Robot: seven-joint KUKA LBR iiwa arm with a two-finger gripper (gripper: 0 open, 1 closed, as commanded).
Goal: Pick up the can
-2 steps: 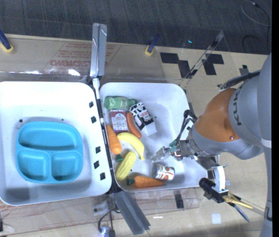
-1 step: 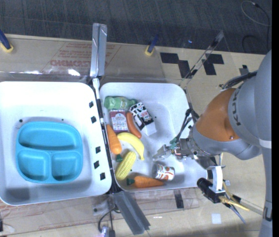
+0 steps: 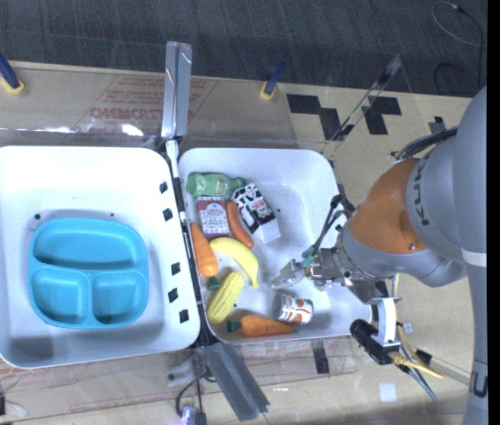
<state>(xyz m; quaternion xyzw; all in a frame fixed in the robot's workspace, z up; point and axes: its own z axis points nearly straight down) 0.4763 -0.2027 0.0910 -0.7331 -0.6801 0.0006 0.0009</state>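
The can [image 3: 295,309] lies just below the hand [image 3: 296,271].

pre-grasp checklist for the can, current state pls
1. Can located: ok, lying on its side near the front edge of the right bin.
2. Pincer near target: ok, it sits above the can in the image, apart from it.
3. Can free of the pincer: ok, nothing shows between the fingers.
4. Clutter beside the can: not ok, a carrot lies right next to it, the corn a little further.
5. Pincer opening: cannot tell, too small and blurred.
6. Left bin: ok, the blue tray there is out of the way.
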